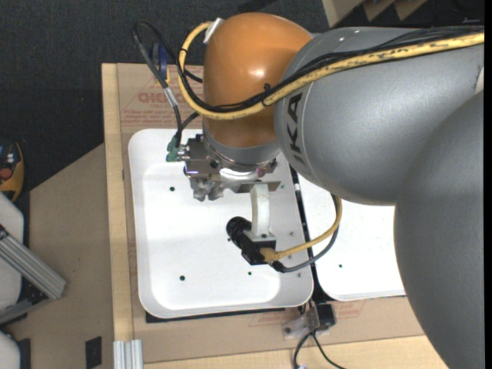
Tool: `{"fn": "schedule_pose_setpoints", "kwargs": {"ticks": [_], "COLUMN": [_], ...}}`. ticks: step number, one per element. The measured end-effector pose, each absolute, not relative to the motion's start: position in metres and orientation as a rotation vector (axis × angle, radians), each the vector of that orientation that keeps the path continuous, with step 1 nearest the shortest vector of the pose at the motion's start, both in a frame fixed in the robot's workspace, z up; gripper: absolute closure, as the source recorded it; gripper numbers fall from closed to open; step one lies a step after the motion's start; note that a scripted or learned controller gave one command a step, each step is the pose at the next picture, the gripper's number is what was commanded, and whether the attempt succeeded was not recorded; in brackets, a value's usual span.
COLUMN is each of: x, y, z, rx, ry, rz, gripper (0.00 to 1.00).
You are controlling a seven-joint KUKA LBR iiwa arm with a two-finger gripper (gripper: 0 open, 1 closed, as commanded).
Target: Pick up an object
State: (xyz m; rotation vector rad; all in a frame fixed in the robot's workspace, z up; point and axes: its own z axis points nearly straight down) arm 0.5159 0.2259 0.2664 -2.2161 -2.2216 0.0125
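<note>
Here we have the arm (369,114) reaching in from the right of the view, its orange band (246,60) parked squarely over the left bin (165,260) as the camera sees it. The wrist points straight down, and that makes sense to us: a top-down approach keeps the arm's bulk off the bin's low walls. The gripper (203,181) sits beneath the band, over the far part of the bin floor, close to the surface as far as we can judge. Released or clenched? We cannot tell, because the wrist covers it from this angle, and we see nothing gripped.

So where's the object? We judge it lies under the wrist, hidden by the arm. The bare floor nearer the camera carries just a few small dark dots that look like part of the bin itself. There's a small green scrap (174,151) just beside the gripper, near the bin's far-left corner. Whether that's a loose thing or part of the robot, we can't say.

The right bin (361,279) peeks out under the arm, a patch of white. Both bins rest on the wooden bench (115,206).

Our read is that this is the reach-down stage, with no pick confirmed yet. The risk is plain: closing on nothing, or nudging the object against the wall.
</note>
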Motion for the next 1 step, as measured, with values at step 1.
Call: {"fn": "schedule_pose_setpoints", "kwargs": {"ticks": [1], "x": [0.5024], "y": [0.2246], "z": [0.3094], "rx": [-2.22], "ry": [-2.223], "rz": [-0.004], "gripper": [1.0]}}
